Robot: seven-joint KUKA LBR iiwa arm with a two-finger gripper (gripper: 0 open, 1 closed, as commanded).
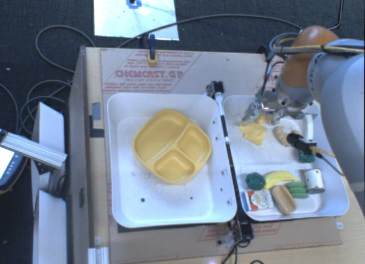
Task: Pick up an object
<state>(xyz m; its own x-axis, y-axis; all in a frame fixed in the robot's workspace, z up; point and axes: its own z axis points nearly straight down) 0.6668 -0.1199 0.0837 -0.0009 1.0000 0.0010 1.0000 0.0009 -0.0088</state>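
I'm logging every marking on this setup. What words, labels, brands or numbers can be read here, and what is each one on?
"CHEMCAST GP": large red print on the brown paper-covered board behind the white bins; the last letters are uncertain.
Smaller red lines around it: too blurred to read.
Red, white and blue flat packet in the right white bin: print too small to read.
Small white can there: label unreadable.

Yellow three-compartment plastic tray [172, 153], smooth, slightly glossy; two shallow white plastic bins [122, 200], matt, speckled; brown printed cardboard sheet [171, 69], dull.
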